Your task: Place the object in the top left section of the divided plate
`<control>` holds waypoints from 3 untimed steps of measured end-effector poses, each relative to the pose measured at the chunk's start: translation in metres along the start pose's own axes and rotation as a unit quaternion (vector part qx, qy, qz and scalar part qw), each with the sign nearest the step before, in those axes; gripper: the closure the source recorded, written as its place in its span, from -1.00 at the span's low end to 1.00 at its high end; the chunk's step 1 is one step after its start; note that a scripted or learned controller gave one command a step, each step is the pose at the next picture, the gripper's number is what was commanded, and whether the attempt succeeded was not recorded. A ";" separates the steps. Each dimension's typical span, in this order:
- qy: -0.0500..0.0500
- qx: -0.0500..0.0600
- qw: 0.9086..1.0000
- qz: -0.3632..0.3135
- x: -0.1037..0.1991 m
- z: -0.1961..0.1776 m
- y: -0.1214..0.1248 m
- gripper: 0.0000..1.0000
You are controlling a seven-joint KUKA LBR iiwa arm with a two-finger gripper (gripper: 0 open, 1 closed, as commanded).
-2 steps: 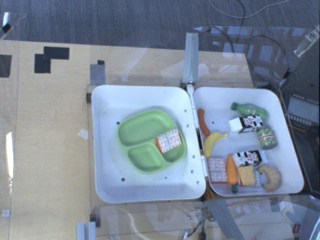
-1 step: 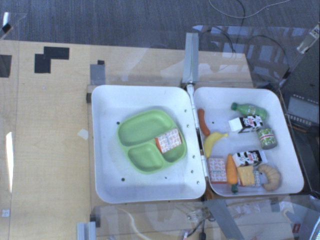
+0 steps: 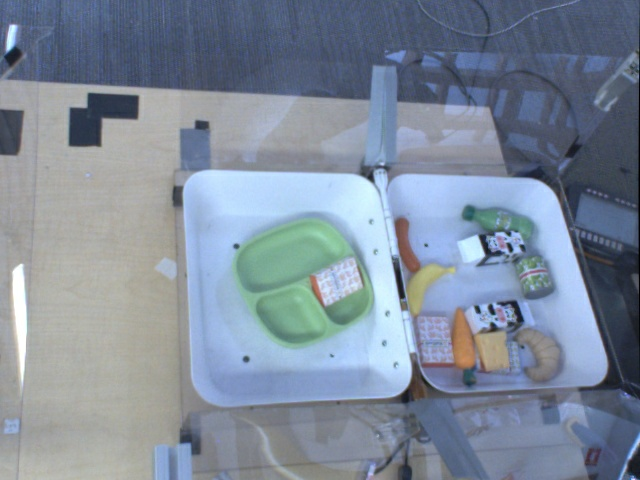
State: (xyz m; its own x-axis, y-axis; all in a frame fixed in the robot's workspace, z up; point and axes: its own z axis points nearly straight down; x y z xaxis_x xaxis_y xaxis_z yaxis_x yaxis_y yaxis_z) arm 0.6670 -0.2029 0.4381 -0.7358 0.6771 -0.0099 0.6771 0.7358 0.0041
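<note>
camera view has a green plate [image 3: 290,258] in the left bin [image 3: 215,368], a red-checked box [image 3: 337,282] lying in its right section; pincer state cannot be told.

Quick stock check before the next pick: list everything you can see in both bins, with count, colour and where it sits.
divided plate: 1, green, left bin
red-patterned packet: 1, on plate's right section
similar packet: 1, right bin, bottom left
sausage: 1, red-brown, right bin's left edge
banana: 1, yellow, beside sausage
carrot: 1, orange
milk cartons: 2, white-black
bottle: 1, green, top
can: 1, green, right
cheese-like block: 1, yellow
croissant: 1, tan, bottom right
</note>
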 end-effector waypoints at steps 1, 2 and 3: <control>0.000 0.000 0.999 -0.051 0.003 0.000 -0.002 1.00; 0.000 0.000 0.996 -0.087 0.003 0.000 -0.002 1.00; 0.000 0.000 0.996 -0.087 0.003 0.000 -0.002 -1.00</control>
State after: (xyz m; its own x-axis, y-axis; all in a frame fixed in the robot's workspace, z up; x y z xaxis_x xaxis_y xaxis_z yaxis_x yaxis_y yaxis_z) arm 0.6635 -0.2024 0.4383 -0.8418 0.5397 -0.0111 0.5397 0.8419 0.0021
